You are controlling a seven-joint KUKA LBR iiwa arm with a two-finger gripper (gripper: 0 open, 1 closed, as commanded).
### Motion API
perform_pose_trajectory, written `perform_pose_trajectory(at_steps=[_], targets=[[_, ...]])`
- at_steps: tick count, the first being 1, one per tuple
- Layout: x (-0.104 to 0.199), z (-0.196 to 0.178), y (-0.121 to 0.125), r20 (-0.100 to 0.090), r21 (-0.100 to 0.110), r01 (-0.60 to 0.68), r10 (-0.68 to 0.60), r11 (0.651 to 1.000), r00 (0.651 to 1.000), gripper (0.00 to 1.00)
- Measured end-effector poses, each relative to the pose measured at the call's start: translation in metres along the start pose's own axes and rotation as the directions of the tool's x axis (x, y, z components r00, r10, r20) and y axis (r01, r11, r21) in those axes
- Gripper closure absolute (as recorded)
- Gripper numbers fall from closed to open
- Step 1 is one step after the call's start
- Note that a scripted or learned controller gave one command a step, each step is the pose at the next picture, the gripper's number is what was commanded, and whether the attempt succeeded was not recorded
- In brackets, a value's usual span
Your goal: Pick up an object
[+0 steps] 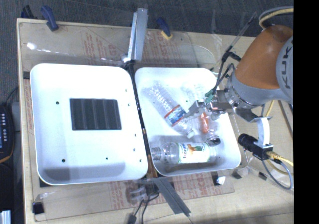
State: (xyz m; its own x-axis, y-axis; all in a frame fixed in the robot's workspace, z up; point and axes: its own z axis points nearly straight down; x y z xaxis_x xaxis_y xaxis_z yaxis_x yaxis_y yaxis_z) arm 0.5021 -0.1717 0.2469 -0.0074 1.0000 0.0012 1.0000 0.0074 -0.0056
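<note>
A clear plastic bottle (185, 152) with a white label is seen lying sideways in the right bin (149, 81). The gripper's (208, 104) grip state can't be told.

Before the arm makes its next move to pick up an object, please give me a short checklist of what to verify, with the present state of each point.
1. Objects are there to pick in the right bin: ok. A clear bottle with a blue and red label lies aslant, and a bottle with a white label lies along the near wall.
2. End effector is above the right bin: ok, at its right side.
3. An object is seen between the fingers: cannot tell; clear plastic and an orange item crowd that spot.
4. Objects are apart enough for a clean grasp: not ok; the middle items touch or overlap.
5. Left bin is ready to receive: ok.
</note>
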Motion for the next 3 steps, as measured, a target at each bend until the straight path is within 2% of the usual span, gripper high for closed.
perform_pose_trajectory(at_steps=[1,2,3], targets=[[-0.008,0.060,0.062,0.001,-0.002,0.104,-0.104,0.995,0.995,0.00],[0.010,0.155,0.081,0.002,-0.001,0.161,-0.161,0.987,0.987,0.00],[-0.003,0.126,0.077,0.002,-0.004,0.028,-0.028,1.000,1.000,0.00]])
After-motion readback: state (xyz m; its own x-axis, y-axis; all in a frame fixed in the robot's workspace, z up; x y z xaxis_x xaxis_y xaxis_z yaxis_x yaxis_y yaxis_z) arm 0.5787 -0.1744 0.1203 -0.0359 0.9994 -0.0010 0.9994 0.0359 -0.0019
